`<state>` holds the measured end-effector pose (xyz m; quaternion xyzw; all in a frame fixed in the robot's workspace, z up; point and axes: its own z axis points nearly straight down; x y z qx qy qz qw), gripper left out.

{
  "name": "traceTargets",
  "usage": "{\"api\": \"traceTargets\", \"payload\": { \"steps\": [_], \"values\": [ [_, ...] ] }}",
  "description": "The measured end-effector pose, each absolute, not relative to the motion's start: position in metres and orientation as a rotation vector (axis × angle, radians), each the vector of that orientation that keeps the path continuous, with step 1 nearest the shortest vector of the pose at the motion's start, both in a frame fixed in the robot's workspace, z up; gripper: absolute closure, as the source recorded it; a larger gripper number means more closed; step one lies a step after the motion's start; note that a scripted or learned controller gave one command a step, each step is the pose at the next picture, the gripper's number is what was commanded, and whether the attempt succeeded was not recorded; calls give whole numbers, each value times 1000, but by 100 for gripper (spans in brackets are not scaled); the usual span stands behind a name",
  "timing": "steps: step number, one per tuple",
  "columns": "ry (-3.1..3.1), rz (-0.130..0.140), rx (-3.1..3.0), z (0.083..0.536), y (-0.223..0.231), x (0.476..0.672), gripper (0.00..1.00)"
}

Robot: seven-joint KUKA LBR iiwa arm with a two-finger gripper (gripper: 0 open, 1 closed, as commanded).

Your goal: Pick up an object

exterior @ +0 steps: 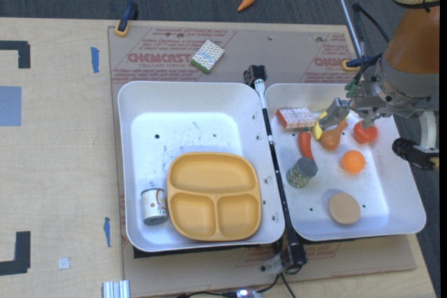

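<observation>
Here the gripper [340,110] is hovering over a toy pear [330,137] — whether clenched, nobody can tell; light, smooth, slippery — best pinched across its belly.

Pretty bright, even overhead light, no hard shadows, just soft ones inside the bin walls. Left bin [133,150] floor is blown out w/ white glare. Overall a bit soft/low-res; text on the cardboard sheet [167,52] is barely legible. Arm at right edge looks blurry.
</observation>
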<state>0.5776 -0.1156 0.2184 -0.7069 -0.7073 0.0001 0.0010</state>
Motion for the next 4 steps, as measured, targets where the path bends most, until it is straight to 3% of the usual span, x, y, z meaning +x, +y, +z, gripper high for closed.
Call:
{"api": "traceTargets", "payload": {
  "steps": [1, 2, 3, 4],
  "values": [
    [-2225, -8, -2225, 112, -131, 612, 0],
    [-2223, -2, -2220, 86, -94, 582, 0],
    [-2224, -5, -2225, 97, -95, 583, 100],
    [-2221, 0, -2219, 185, -22, 516, 100]
  ]
}}
